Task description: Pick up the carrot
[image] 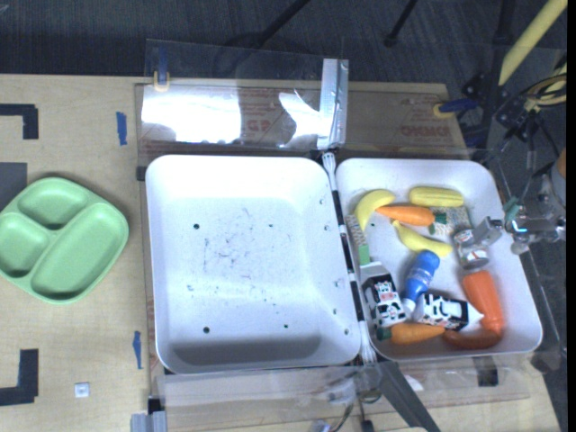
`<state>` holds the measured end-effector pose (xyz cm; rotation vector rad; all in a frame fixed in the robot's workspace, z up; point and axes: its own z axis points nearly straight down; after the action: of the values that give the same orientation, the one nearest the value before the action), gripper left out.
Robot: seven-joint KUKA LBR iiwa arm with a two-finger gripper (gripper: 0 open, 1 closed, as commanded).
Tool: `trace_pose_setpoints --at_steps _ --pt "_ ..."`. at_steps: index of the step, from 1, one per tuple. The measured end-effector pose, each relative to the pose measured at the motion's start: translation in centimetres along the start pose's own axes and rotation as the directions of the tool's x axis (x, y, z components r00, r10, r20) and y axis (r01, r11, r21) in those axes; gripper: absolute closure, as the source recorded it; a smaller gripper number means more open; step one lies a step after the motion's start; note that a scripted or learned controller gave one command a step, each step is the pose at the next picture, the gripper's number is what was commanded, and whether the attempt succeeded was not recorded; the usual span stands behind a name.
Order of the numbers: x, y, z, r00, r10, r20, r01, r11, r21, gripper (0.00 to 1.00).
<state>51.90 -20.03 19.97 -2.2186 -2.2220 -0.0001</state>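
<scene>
Pale wooden bench (72, 349), dark carpet floor (225, 7)

Hand (472, 246) above carrot (484, 297) in cluttered right bin (517, 331)

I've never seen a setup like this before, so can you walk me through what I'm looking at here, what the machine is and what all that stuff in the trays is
One camera fixed above a bench looks down at a slant. Two shallow white bins sit side by side: the left bin and the right bin. The right one holds toy food and small items: a carrot, bananas, a blue bottle, and a black-and-white cow toy. A green divided plate lies on the bench further left. The machine is a robot arm reaching in from the right; its gripper hangs over the right bin. I cannot tell whether it holds anything.
</scene>
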Motion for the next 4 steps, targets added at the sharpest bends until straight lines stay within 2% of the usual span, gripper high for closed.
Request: trace_pose_setpoints --at_steps 1,2,3,4 --pt "4.2 3.7 2.8 0.987 -0.163 0.0 0.163 0.987 0.0 0.0" --pt "6.1 -1.4 9.4 0.95 -0.312 0.001 0.312 0.95 0.0 0.0" --pt "8.6 -3.3 2.4 0.825 -0.565 0.004 0.565 0.825 -0.003 0.0" --pt "7.5 1.2 -3.3 0.832 -0.554 0.004 0.554 0.832 -0.003 0.0"
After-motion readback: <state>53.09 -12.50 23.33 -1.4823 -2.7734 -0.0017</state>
